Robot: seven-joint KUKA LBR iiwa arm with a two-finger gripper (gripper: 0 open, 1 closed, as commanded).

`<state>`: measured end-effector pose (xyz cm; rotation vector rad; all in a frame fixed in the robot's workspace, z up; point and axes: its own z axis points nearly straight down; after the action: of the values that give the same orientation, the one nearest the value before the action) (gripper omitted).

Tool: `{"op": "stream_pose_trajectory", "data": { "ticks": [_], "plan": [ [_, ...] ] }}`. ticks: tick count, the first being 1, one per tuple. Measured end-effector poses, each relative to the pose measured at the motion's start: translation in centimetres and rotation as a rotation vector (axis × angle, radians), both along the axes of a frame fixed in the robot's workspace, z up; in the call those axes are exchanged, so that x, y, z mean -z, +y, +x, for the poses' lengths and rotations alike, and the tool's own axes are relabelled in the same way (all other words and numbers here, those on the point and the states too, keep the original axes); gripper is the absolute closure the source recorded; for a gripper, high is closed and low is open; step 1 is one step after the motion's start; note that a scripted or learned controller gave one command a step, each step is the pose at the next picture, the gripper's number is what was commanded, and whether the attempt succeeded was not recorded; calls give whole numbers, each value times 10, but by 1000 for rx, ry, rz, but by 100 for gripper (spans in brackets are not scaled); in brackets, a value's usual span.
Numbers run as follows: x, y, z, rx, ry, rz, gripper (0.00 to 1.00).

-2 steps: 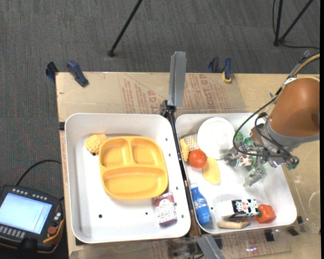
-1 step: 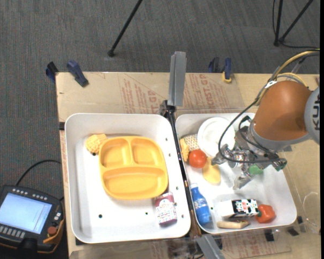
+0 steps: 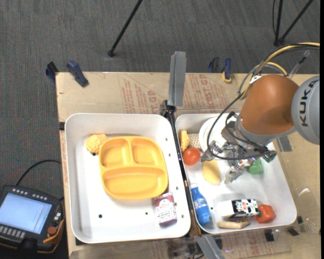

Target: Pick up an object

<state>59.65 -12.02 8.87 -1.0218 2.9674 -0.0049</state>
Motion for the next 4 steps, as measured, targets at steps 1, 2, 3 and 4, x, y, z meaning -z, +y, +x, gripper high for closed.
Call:
{"op": "stream_pose_trajectory", "data": {
  "ticks": [1,2,3,4],
  "plan": [
    [2,-79,19,-81,4,7,0],
    [-9,-78,21,-73,-1,15,100],
    [-36,-46,-28,222,1,5,100],
    [-35,-29,20,498,3,6,100]
  ]
}}
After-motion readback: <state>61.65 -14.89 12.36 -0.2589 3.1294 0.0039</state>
